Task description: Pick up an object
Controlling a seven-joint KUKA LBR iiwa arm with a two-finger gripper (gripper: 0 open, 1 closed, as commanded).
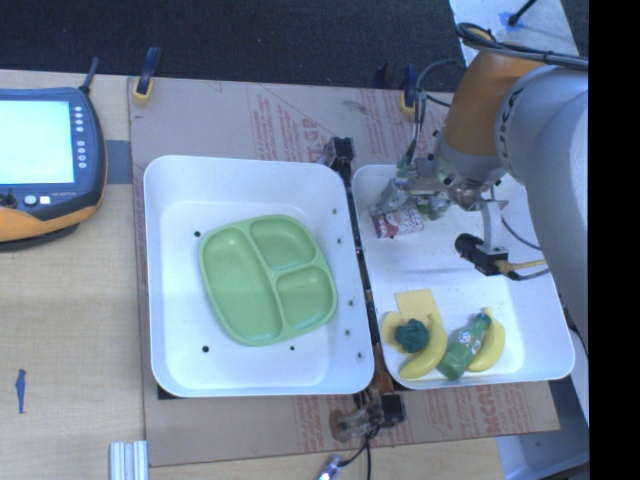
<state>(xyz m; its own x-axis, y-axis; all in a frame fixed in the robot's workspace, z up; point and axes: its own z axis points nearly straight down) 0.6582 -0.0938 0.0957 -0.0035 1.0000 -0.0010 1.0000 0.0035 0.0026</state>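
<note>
The crumpled wrapper (398,222) lies near the far left corner of the right bin (540,373), just beside the end effector (428,194); its opening cannot be told. The wrapper looks light, soft and crinkly, so pinching a raised fold seems best

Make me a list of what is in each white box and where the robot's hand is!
left white bin: green plastic divided plate, lying flat
right white bin, near end: yellow banana, green plastic bottle, flat yellow square, dark teal lump
right white bin, far end: crumpled red-and-white packet
hand: over the far end, right by the packet
holding something: cannot tell
</note>
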